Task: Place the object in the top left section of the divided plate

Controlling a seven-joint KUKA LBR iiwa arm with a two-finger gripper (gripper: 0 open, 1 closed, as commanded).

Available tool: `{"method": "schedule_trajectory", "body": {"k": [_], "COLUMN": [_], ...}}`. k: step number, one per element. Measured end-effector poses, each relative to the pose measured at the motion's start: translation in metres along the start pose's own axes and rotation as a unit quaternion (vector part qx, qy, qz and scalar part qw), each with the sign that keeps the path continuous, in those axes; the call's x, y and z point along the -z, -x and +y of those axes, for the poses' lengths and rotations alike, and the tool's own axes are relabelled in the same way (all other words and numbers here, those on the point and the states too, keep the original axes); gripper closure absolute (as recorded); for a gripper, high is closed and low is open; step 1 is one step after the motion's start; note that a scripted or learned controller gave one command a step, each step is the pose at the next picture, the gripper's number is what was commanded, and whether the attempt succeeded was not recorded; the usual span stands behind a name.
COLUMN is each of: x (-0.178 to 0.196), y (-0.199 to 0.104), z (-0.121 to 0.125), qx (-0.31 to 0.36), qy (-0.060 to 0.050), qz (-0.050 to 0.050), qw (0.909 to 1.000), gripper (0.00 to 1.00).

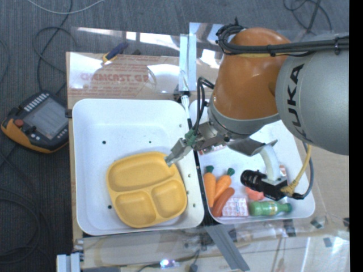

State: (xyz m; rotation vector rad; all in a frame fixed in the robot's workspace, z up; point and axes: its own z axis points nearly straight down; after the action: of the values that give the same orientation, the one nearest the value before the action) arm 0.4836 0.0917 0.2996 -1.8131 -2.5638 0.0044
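Observation:
A yellow divided plate [139, 177] lies in the front part of the left bin [113, 123], its one large section toward the back and two smaller sections at the front; all three sections look bare. My gripper [173, 154] hangs low over the plate's back right rim, close to the wall between the two bins. I see no object in it from this angle. The arm's orange and grey body covers much of the right bin [306, 205].
The right bin's front holds two carrots [211, 186], an orange-red piece [222, 202], a white packet [234, 208], a red item [255, 195] and a green bottle [266, 208]. A cardboard sheet [113, 78] lies behind the bins. A teach pendant [37, 122] sits on the floor at left.

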Motion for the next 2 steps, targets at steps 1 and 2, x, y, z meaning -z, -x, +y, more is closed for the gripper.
{"method": "schedule_trajectory", "body": {"k": [1,2], "x": [0.0,-0.059], "y": [0.0,-0.004], "z": [0.0,0.001], "qx": [0.0,0.0], "qy": [0.0,-0.001], "qz": [0.0,0.0], "qw": [1.0,1.0], "gripper": [0.0,0.0]}}
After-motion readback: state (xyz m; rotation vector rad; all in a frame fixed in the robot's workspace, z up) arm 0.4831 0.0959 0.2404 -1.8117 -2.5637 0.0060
